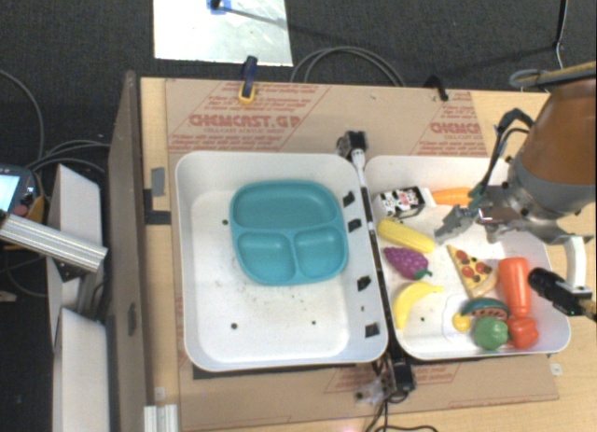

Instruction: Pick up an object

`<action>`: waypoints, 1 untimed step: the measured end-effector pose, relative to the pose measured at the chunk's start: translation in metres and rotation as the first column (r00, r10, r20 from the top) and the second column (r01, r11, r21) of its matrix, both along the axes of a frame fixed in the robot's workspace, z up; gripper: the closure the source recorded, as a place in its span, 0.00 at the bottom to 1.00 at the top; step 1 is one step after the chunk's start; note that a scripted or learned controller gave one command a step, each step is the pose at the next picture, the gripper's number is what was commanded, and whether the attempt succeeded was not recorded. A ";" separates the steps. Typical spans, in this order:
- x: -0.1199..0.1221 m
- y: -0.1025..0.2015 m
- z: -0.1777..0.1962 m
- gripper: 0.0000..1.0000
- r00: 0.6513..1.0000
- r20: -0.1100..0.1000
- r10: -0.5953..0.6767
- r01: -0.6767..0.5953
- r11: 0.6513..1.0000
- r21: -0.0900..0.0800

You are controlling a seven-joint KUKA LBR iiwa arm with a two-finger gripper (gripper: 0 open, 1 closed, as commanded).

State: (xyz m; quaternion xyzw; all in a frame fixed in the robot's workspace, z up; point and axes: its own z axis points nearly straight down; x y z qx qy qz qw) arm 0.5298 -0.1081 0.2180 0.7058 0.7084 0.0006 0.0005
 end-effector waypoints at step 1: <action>-0.017 0.011 -0.140 0.00 1.000 -0.005 -0.002 0.002 1.000 0.001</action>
